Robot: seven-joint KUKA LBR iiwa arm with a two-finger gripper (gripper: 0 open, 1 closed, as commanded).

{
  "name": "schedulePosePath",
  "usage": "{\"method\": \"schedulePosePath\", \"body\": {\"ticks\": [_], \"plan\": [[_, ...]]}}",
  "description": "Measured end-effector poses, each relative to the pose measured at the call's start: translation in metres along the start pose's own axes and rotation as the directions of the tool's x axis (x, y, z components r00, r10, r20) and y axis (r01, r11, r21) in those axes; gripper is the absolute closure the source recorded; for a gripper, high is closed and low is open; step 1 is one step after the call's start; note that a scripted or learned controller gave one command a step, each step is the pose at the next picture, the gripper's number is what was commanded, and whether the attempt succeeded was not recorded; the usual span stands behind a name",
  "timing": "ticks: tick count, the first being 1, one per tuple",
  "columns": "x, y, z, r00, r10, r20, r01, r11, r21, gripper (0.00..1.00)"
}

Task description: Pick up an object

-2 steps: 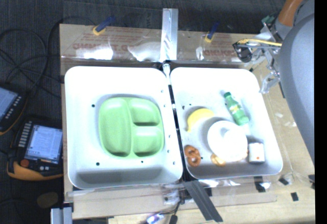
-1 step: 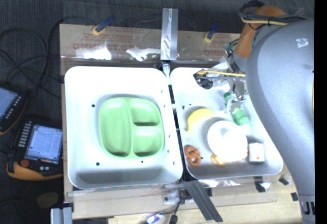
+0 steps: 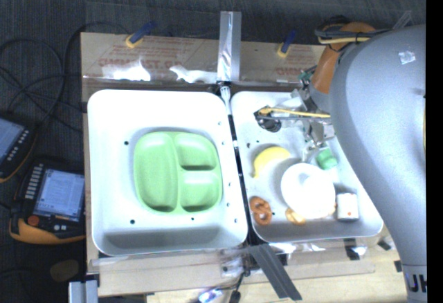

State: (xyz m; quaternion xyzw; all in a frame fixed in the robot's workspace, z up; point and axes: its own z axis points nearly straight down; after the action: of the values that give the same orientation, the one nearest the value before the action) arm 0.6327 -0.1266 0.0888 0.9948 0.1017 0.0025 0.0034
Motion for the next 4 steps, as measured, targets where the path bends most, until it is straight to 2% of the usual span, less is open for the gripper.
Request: {"method": "schedulePosePath", "body": {"ticks": [1,2,3,4], "plan": [[-0.044,-0.097,-0.094,0.912,-0.410,0.005,0.410,0.912,0.013,0.00],[0.013,-0.095,-0.183,0.936,-0.352,0.006,0.352,0.936,0.008,0.00],[0.032,-0.133,-0.094,1.000,-0.003,0.010,0.003,1.000,0.009,0.00],[0.026,-0.141,-0.094,1.000,-0.001,0.010,0.001,1.000,0.009,0.00]]}}
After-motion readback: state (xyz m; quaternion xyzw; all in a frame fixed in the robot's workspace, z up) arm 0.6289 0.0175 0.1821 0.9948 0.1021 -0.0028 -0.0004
